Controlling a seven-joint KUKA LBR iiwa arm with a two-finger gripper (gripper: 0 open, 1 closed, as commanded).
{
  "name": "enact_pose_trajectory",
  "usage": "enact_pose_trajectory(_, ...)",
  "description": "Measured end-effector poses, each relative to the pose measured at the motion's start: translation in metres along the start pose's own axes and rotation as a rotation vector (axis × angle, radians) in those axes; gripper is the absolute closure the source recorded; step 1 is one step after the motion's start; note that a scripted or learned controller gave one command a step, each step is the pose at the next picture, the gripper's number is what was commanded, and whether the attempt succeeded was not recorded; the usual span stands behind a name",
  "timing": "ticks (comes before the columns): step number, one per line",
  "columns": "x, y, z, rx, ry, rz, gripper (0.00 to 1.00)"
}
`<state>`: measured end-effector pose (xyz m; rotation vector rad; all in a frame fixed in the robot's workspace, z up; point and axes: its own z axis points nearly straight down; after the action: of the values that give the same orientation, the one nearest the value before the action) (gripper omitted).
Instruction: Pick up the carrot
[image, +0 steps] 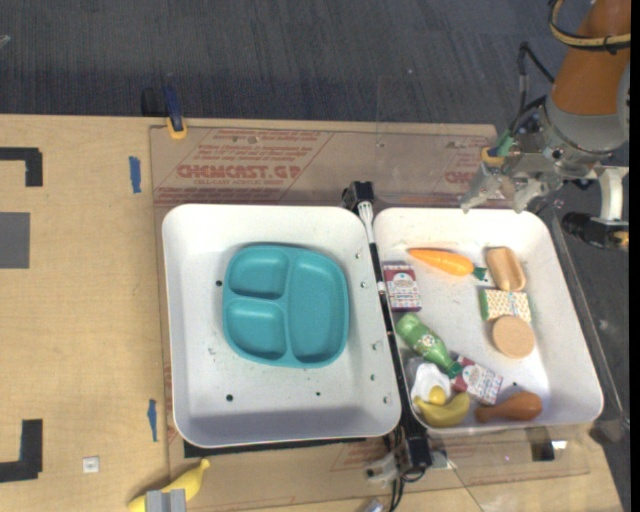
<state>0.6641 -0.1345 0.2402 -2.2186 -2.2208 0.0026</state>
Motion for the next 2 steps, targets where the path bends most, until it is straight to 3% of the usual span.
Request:
enact_pose_trajectory(1,0.006,-0.023,0.113,0.009,0.001,-0.050,0.00)
enact_pose_trajectory(2,0.020,-0.024,0.143,-0.009,-0.002,-0.021,0.00)
